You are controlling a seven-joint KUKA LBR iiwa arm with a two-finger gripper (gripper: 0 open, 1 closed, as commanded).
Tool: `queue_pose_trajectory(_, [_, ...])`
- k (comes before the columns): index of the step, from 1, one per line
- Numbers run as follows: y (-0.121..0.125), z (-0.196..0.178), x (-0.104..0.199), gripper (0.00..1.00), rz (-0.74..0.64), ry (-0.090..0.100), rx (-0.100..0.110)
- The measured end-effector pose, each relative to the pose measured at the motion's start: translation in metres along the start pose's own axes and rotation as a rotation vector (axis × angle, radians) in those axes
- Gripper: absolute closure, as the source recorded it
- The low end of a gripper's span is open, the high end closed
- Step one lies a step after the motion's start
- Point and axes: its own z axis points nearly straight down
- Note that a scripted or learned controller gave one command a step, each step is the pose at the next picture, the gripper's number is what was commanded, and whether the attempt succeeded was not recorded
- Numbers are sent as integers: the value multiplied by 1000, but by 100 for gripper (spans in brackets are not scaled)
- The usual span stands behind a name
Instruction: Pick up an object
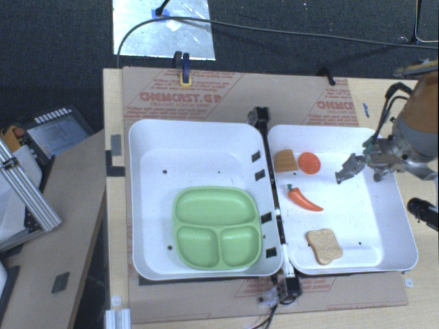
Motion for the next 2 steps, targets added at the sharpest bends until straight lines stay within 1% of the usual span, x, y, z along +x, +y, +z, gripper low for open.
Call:
queue_pose_trajectory(1, [2, -6, 0, 0, -3, -2, -11])
queue_pose_trajectory(2, [0, 36, 1, 0, -1, -1, -8])
